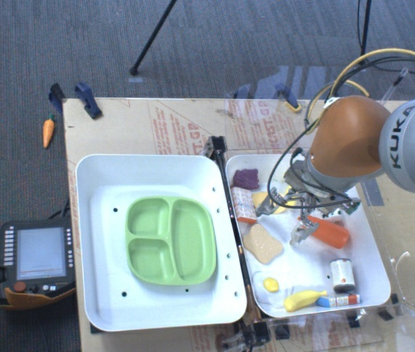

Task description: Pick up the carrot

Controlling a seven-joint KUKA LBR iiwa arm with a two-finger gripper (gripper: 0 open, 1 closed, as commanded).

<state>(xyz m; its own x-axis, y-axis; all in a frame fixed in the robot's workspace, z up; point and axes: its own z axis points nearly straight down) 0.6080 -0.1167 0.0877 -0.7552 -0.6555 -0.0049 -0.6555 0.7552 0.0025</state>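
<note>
1. We see the gripper [304,224] hanging low over the right bin [375,259], under the arm's orange band [347,138].
2. Its two fingers stand apart, with nothing between them.
3. The carrot [328,233] lies on the bin floor just to the right of the gripper, its near end close beside the right finger; we cannot tell whether they touch.
4. A slice of bread [262,243] lies just to the left of the gripper and a little nearer the bin's front.
5. A purple piece [245,178] sits left of the gripper, toward the bin's back corner.
6. Toward the front, past the gripper, we see a small can [342,273], a banana [303,298] and a small yellow round thing [270,284].
7. Well to the left of the gripper, the left bin [97,196] holds a green divided plate [171,240].
8. Far left of the gripper, off the surface [163,119], a second small carrot [48,132] lies on the floor.
</note>
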